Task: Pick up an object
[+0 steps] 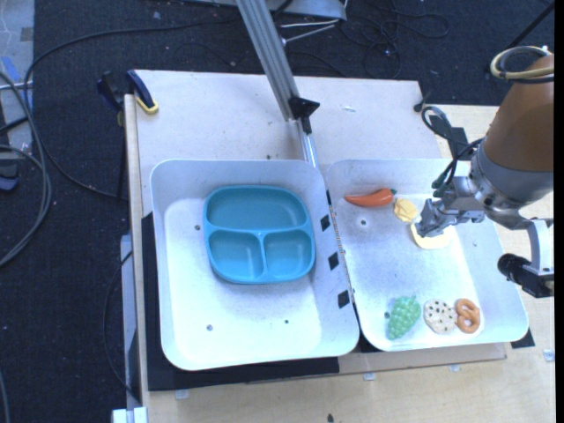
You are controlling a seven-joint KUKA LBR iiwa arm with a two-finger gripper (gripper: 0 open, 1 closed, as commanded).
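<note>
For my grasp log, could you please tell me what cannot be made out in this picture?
- Gripper, camera view: finger state blurred and too small to judge.
- Pale yellow item: partly covered by the gripper, so contact is unclear.
- Arm: cut off by the right edge.

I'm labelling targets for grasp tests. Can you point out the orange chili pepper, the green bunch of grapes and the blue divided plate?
Orange toy chili pepper (369, 198): camera view, middle of its body.
Green toy bunch of grapes (403, 316): camera view, centre of the cluster.
Blue plastic divided plate (259, 204): camera view, floor of its large upper compartment.
</note>
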